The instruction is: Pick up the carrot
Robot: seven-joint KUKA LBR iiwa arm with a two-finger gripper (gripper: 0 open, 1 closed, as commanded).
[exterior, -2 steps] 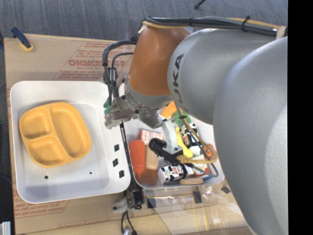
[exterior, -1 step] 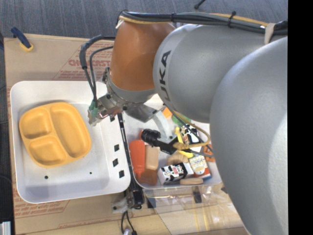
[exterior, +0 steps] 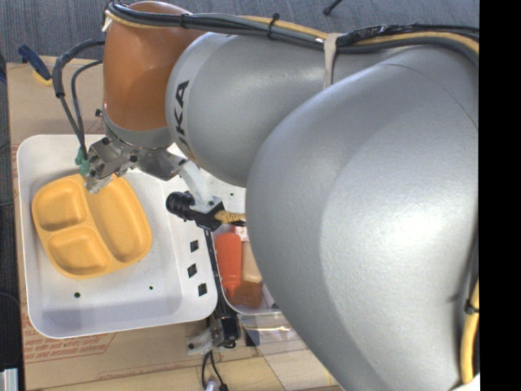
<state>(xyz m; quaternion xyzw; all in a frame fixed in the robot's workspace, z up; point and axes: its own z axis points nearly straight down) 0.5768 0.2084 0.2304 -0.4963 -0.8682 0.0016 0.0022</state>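
White left bin (exterior: 106,312) holds yellow tray (exterior: 89,225); arm (exterior: 326,177) overhangs carrot (exterior: 229,263).

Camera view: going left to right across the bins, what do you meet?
White bin's left rim → yellow divided tray → gripper over the tray's upper edge → carrot → grey arm.

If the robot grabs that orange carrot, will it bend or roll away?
The carrot looks smooth and evenly coloured, so probably stiff plastic rather than floppy. Its long rounded shape suggests it might roll sideways if nudged. That smooth skin may also be a bit slippery to pinch.
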